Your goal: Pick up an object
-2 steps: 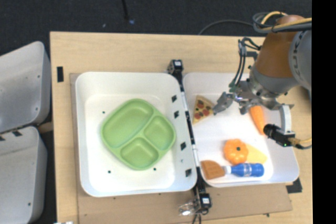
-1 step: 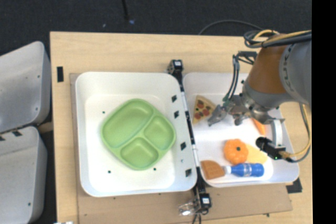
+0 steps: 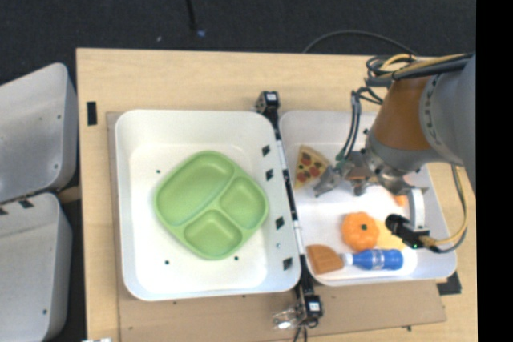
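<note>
In the right bin (image 3: 417,275) lie a pizza slice (image 3: 310,165) at the upper left, an orange pumpkin-like ball (image 3: 360,230) in the middle, a blue bottle (image 3: 377,259) along the front wall and a brown wedge (image 3: 323,258) at the front left corner. My gripper (image 3: 340,179) hangs low over the bin, just right of the pizza slice and above the orange ball. Nothing is seen held in it. The grey arm with its orange band (image 3: 401,120) covers the bin's upper right part.
The left bin (image 3: 136,252) holds a green divided plate (image 3: 210,204). A yellow-orange piece (image 3: 392,233) peeks out right of the ball. A raised divider with black clips (image 3: 282,196) separates the bins. Cables (image 3: 353,104) loop beside the arm.
</note>
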You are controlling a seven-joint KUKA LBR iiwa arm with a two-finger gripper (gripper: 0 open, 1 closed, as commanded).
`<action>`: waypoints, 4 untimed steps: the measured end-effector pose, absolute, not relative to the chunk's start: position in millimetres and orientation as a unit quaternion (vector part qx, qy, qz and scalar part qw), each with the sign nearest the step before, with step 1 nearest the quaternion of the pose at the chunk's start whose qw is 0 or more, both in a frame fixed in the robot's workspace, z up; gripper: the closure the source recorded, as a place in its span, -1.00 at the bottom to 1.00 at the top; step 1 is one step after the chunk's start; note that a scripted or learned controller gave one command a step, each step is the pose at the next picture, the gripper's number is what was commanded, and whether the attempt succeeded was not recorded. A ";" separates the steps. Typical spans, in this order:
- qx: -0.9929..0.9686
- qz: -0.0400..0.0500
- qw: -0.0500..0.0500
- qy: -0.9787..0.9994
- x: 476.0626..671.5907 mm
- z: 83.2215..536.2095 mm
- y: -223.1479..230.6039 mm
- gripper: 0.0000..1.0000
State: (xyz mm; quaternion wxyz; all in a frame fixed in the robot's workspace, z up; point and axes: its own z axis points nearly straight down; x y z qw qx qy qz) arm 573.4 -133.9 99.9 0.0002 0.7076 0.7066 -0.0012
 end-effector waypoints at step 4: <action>0.706 0.002 0.004 0.708 581.3 252.9 -138.4 1.00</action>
